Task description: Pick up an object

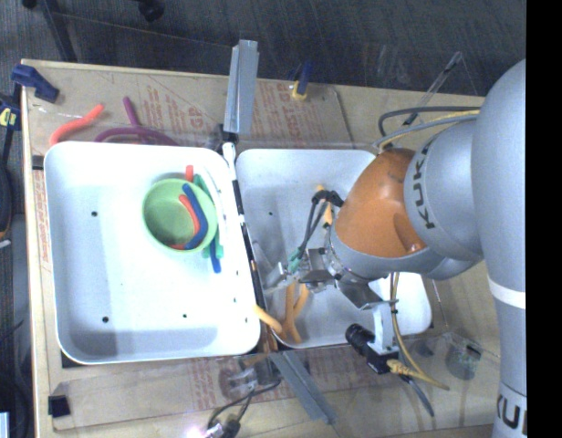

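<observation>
Honestly, the thing I'd go for is the orange strip lying in the right bin, down near that bin's front-left corner. It is long and thin; its long axis runs from lower left, by the bin's front wall, up and slightly right toward the gripper, so its upper end points at the tool and its lower end points at the corner. From the gripper the strip lies just below and a touch to the left, very near, perhaps touching at its upper end; I cannot tell for sure, because the metal parts crowd that spot.

I cannot tell how the gripper stands, whether spread or closed, and I see nothing clearly clamped in it. The arm, with its orange band bulking over the right bin, covers much of that bin's floor, so there may be more in there that I can't make out.

My judgement: the coming move turns on lining the tool up across the strip's long axis, then coming down a little toward the front-left. The corner wall is close, which could crowd the approach.

Further out, the left bin holds a green bowl with red and blue strips over its rim, well apart from the tool.
</observation>
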Robot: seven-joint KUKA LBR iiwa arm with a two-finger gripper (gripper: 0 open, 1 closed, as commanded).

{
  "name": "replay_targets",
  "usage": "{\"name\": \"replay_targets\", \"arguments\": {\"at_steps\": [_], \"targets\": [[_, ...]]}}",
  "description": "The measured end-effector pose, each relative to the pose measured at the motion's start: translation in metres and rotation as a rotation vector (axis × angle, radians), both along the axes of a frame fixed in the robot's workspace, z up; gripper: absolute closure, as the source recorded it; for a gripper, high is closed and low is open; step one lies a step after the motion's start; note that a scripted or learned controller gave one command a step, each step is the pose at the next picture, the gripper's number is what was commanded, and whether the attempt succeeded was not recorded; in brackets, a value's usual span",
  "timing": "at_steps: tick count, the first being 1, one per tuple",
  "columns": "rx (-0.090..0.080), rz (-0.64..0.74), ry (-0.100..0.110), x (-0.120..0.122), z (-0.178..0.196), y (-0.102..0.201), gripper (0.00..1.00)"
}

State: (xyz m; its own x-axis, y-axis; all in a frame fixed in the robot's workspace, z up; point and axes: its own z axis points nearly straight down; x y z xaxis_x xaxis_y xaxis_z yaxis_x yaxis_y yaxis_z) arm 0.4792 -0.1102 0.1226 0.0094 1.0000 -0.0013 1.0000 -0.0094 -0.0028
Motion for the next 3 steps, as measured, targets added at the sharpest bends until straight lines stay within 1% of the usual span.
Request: {"name": "replay_targets", "arguments": {"at_steps": [1,2,3], "targets": [[0.000,-0.185,-0.001,-0.003,-0.030,-0.008,0.00],[0.000,-0.177,-0.005,-0.001,-0.018,-0.008,1.00],[0.002,0.254,-0.002,0.069,0.123,-0.017,1.00]]}}
